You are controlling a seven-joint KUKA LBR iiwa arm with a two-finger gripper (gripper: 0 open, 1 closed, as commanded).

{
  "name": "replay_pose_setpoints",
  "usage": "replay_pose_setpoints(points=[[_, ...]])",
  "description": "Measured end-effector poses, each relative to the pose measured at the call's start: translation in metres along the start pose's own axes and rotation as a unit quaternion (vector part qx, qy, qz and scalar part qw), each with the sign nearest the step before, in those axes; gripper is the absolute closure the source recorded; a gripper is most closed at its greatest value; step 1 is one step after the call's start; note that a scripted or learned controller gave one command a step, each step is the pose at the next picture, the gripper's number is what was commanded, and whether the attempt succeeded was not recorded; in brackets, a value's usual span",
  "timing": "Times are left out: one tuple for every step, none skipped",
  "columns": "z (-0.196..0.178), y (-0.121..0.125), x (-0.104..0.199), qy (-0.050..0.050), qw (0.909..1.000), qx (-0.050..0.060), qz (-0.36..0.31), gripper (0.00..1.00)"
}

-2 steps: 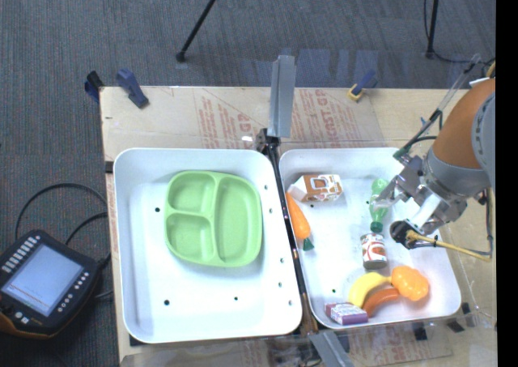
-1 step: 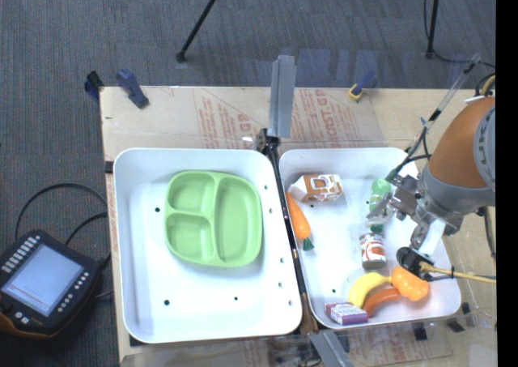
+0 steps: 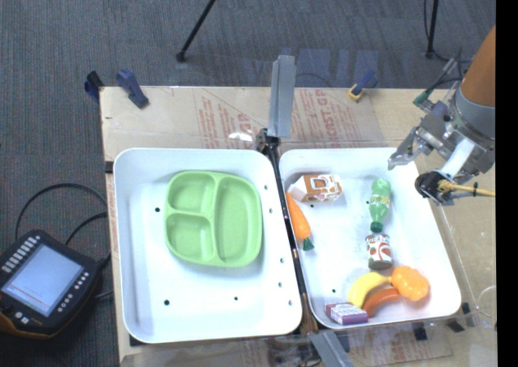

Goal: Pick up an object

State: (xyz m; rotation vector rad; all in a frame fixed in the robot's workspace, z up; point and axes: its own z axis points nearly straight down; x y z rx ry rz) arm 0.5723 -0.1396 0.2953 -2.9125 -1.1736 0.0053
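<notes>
Above the right bin's (image 3: 443, 253) far corner, the tool (image 3: 411, 155) is hovering released, nothing between its fingers; the bottle (image 3: 380, 203) looks light, slick, best gripped mid-body.

i see a divided plate (image 3: 214, 218) in the left bin (image 3: 133, 276); a carton (image 3: 316, 187), bottle (image 3: 380, 198) and can (image 3: 379, 251) lie in the right bin (image 3: 441, 252).
</notes>
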Motion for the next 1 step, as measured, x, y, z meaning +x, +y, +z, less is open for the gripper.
replay_pose_setpoints(points=[[0.128, -0.0256, -0.0296, 0.0, 0.9933, 0.002, -0.116, 0.0]])
